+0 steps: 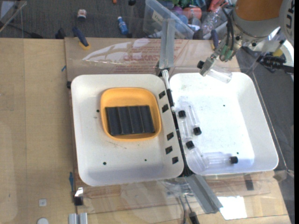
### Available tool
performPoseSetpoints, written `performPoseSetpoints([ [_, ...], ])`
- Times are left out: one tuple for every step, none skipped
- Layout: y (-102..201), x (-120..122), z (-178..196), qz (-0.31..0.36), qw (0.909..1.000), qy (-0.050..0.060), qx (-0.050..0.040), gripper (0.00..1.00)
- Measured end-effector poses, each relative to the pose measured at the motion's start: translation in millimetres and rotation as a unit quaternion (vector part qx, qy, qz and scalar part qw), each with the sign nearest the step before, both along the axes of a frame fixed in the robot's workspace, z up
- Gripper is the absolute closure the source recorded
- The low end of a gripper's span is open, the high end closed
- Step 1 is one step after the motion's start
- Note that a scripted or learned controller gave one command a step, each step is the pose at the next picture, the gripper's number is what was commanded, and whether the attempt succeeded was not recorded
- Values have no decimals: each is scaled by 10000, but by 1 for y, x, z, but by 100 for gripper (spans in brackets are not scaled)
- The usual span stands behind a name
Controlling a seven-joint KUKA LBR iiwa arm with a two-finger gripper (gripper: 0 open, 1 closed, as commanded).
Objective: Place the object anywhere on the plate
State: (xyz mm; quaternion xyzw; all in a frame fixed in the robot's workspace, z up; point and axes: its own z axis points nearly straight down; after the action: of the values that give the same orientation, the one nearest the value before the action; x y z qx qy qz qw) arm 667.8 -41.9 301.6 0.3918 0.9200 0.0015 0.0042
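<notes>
In the left of my 2 white bins (88, 162), an orange-yellow plate (108, 97) carries a dark grey ridged block (130, 120); my wrist band (259, 1) is orange.

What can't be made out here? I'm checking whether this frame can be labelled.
- Hand: small and blurred, so its grip state is unreadable.
- Arm: cut off by the top edge.
- Clear items in the right bin: transparent, outlines unclear.
- Dark slab on the yellow plate: identity unclear.

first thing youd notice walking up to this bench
The yellow plate in the left bin stands out most, with a dark ribbed block lying on it. Next comes the arm's orange band at the top right, above the far edge of the right bin. Behind the bench, a clear tub holds brightly coloured odds and ends.
</notes>
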Motion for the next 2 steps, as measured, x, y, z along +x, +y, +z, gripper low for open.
performPoseSetpoints([
  [1, -4, 41, 288, 9996, -3, -5, 100],
  [-24, -8, 50, 920, 9958, -9, -12, 100],
])
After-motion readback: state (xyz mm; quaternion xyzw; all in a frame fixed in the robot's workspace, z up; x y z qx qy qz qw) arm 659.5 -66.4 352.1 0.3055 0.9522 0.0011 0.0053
